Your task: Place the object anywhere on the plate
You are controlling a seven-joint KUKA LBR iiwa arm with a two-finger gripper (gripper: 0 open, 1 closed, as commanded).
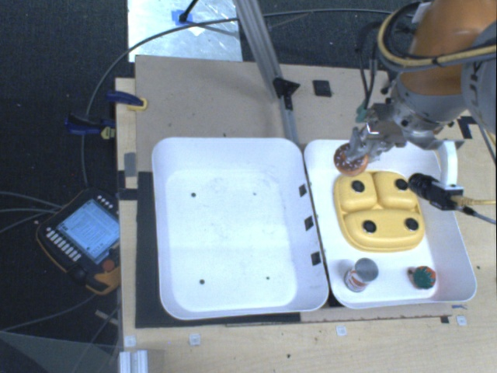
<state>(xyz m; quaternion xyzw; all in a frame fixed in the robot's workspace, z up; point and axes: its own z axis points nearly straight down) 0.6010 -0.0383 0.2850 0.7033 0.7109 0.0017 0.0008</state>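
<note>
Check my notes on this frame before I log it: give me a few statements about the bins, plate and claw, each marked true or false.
1. The yellow plate sits in the right bin. True.
2. The left bin holds the yellow plate. False; the plate is in the right bin.
3. The claw is at the plate's far left corner, beside a small brown round object. True.
4. A green object lies on the plate. False; it lies on the bin floor near the plate.

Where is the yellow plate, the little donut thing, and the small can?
yellow plate (379, 212): camera view, on the raised ridge between its sections.
donut (347, 161): camera view, on its brown ring, just below the gripper.
small can (361, 274): camera view, on its silver top.
</note>
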